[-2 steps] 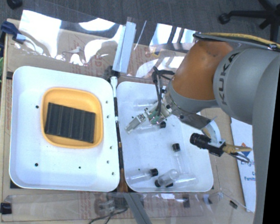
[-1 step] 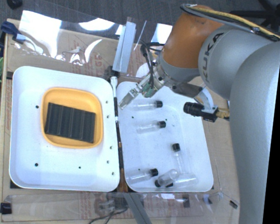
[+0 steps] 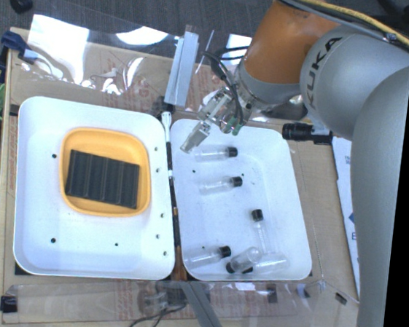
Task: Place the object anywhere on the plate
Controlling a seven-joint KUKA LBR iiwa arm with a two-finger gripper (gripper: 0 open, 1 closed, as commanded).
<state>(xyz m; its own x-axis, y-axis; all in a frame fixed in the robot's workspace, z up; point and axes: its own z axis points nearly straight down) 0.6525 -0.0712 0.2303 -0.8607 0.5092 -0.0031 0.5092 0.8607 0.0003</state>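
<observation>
The end effector (image 3: 196,138) is hanging over the far left corner of the right bin (image 3: 296,206), angled down and to the left from the orange band (image 3: 288,40) of the grey arm (image 3: 365,104). Whether it is spread or pressed together cannot be told from this angle, and nothing is showing in its grip. Just beside its tip, a clear vial with a black cap (image 3: 217,153) is lying on the bin floor, apart from the tip. A second vial (image 3: 220,184) is lying a little nearer the camera, cap pointing right. Further along, a third vial (image 3: 258,230) is lying lengthwise towards the near edge, black cap at its far end. Down at the near wall, two more are resting: one (image 3: 209,254) on the left, and another (image 3: 252,263) just beside it, among what is looking like a small cluster of clear tubes. Over in the left bin (image 3: 34,176), the yellow plate (image 3: 107,148) is sitting near the middle, carrying a dark ribbed insert (image 3: 103,179). All the vials are lying in the right bin, well apart from that plate. Both bins are sitting side by side on the counter (image 3: 91,65).
</observation>
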